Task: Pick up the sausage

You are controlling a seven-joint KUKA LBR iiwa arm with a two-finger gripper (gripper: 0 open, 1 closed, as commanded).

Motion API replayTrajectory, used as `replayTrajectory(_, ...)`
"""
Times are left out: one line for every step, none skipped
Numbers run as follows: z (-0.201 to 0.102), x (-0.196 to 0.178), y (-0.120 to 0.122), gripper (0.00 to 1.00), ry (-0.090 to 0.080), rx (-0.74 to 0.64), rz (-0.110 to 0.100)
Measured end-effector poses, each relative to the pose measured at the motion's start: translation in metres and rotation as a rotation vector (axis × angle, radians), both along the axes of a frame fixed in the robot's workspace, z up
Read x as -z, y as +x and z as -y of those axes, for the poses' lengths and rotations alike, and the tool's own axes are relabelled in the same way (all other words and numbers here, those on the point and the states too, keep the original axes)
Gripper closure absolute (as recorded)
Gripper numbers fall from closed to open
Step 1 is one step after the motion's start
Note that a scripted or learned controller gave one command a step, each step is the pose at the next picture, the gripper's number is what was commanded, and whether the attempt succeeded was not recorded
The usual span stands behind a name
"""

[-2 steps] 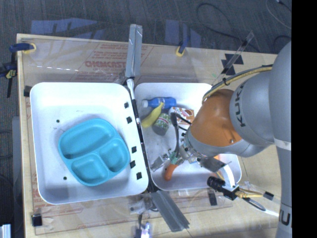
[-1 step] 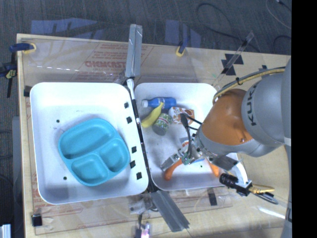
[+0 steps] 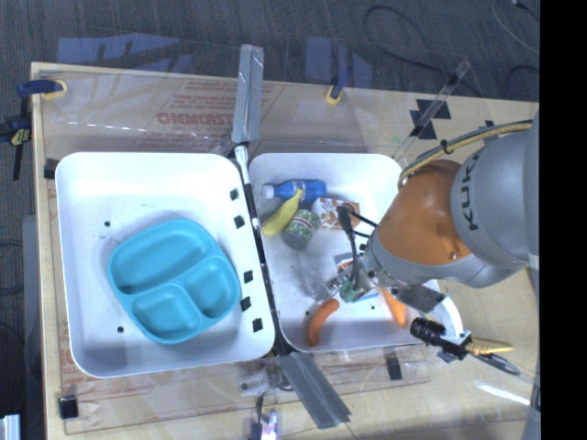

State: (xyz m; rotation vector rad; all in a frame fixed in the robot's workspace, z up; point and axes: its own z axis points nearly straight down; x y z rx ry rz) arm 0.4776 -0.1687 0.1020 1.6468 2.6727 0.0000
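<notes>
1. The sausage (image 3: 320, 320) lies at six o'clock in the right bin (image 3: 275, 246), against the front wall, tilted, loose on the floor.
2. The gripper (image 3: 347, 285) hangs just at its one o'clock, low, presumably lined up for a grab; what its hand is doing, I cannot tell.
3. A banana (image 3: 280, 215), blue bottle (image 3: 295, 191) and can (image 3: 300, 229) crowd twelve o'clock, well apart from the target.
4. The blue tray (image 3: 172, 280) fills the left bin (image 3: 83, 191).
</notes>
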Motion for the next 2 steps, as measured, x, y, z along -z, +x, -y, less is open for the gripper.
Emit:
replayTrajectory(0.000,0.000,0.000,0.00,0.000,0.000,0.000)
replayTrajectory(0.006,0.010,-0.001,0.00,0.003,-0.080,-0.004)
